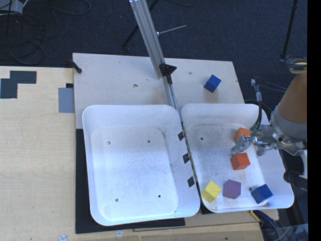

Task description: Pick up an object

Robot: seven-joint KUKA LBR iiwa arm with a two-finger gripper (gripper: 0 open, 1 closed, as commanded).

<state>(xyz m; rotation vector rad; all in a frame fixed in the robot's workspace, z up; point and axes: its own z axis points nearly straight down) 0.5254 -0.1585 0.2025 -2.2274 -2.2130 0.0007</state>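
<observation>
the pale wooden surface [35, 149] carries a lighter board and two shallow white bins side by side. the left bin [95, 117] has only small dark dots on its floor. the right bin [210, 109] holds the blocks. a grey metal rail [150, 39] rises at a slant from between the bins toward the far edge, with a black clamp on it.

the arm [293, 109] comes in from the right, and its end effector [243, 144] hangs low over the right bin. i cannot tell if it is open or closed, the metal parts are too blurred.

one orange block [243, 133] sits just behind the end effector, partly hidden by it. a second orange block [240, 160] lies just below it. nearer the front wall are a yellow block [211, 191], a purple block [231, 189] and a blue block [261, 193] in a row. another blue cube [212, 83] rests on the board outside the bins. i can read no writing anywhere.
</observation>
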